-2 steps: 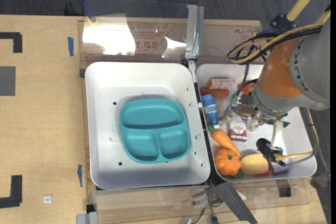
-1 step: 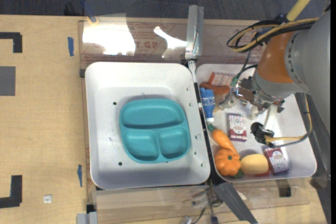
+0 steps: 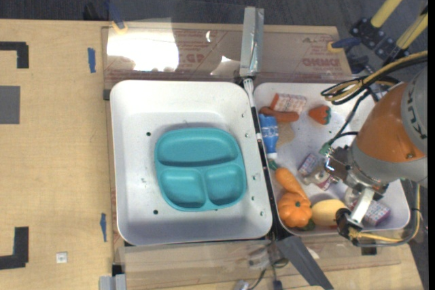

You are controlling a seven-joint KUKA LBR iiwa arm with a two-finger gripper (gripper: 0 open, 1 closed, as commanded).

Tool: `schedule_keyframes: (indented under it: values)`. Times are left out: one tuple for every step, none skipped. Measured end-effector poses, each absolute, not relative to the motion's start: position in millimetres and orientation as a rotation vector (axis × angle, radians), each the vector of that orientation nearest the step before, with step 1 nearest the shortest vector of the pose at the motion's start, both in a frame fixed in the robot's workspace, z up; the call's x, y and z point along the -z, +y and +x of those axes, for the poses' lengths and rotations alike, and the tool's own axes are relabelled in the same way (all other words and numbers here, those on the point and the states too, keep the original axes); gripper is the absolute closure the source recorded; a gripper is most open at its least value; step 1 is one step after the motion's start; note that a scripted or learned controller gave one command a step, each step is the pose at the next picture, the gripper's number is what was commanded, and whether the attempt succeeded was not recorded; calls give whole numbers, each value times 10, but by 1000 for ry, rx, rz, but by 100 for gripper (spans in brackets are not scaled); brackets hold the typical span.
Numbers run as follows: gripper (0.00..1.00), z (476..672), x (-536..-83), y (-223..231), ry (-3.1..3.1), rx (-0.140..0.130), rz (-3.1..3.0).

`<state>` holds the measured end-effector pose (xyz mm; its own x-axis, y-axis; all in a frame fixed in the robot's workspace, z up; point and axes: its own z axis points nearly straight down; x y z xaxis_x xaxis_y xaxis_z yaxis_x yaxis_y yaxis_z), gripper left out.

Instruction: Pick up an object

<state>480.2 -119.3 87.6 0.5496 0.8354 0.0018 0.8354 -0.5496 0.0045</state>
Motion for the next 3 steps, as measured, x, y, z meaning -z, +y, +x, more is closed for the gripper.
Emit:
schedule_keyframes:
  values:
    - [0, 5142, -1048, -1455, 806, 0, 3036]
    - [0, 5526, -1542, -987, 975, -5, 2988]
    - [0, 5377, -921, -1587, 527, -19, 3095]
